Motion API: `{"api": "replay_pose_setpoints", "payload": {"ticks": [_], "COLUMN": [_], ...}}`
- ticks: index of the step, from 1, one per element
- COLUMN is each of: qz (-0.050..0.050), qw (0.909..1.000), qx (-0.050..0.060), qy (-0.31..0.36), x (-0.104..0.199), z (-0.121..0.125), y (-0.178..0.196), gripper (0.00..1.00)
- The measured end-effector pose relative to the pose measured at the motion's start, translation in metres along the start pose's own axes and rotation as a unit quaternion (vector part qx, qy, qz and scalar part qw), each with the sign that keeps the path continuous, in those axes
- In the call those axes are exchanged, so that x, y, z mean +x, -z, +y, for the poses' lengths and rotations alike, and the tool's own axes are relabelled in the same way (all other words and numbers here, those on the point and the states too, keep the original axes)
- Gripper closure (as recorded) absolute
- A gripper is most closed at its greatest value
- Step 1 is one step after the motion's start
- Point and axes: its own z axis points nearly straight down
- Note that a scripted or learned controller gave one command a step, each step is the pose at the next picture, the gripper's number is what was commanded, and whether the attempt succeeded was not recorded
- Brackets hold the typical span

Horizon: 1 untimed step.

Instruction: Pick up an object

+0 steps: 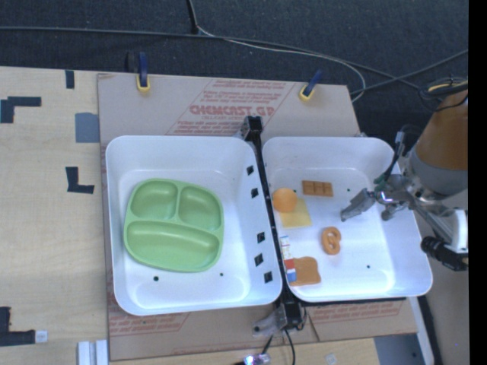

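Note:
The right bin (380, 158) holds several small items: an orange ball (284, 199) resting against a yellow square (298, 214), a brown ridged bar (317, 188), an orange pretzel shape (331, 240), a brown toast-like piece (307, 271) and a small red-and-white item (288, 258) by the divider. My gripper (370, 208) hangs over the right part of this bin, to the right of the bar and above-right of the pretzel. Its fingers (353, 207) are spread open with nothing between them.
A green divided plate (174, 224) lies in the left bin (122, 158). A black divider (262, 204) runs between the two bins. The arm's grey body with its orange band (445, 139) sits over the right bin's right rim.

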Motion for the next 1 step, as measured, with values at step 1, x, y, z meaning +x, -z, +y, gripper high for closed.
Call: {"api": "replay_pose_setpoints", "payload": {"ticks": [1], "qz": [0.0], "qw": [1.0], "qx": [0.0], "qy": [0.0], "x": [-0.0015], "z": [0.0034], "y": [-0.0634], "gripper": [0.0]}}
